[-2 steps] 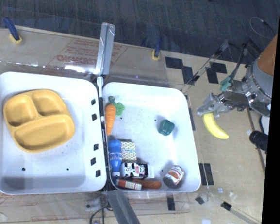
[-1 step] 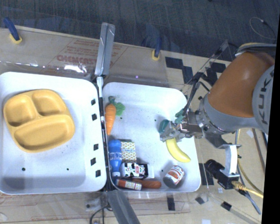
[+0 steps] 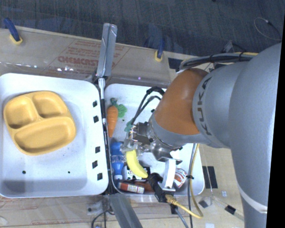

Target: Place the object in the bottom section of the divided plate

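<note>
The gripper (image 3: 133, 150) hung low over the right bin (image 3: 195, 187); whether its fingers were spread or closed could not be told. Just beneath lay a banana (image 3: 136, 165), short, curved, bright yellow, among a carrot (image 3: 112, 119) and a blue item (image 3: 115, 153). The yellow divided plate (image 3: 39, 122) sat in the left bin (image 3: 42, 179).

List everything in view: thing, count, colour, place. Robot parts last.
divided plate: 1, yellow, in the left bin
left bin: 1, white, left half of the bench
right bin: 1, white, beside the left bin
carrot: 1, orange with green top, right bin, near its left wall
banana: 1, yellow, right bin, under the gripper
blue object: 1, blue, right bin, left of the banana
arm: 1, grey with orange band, over the right bin
gripper: 1, metal, above the banana
</note>
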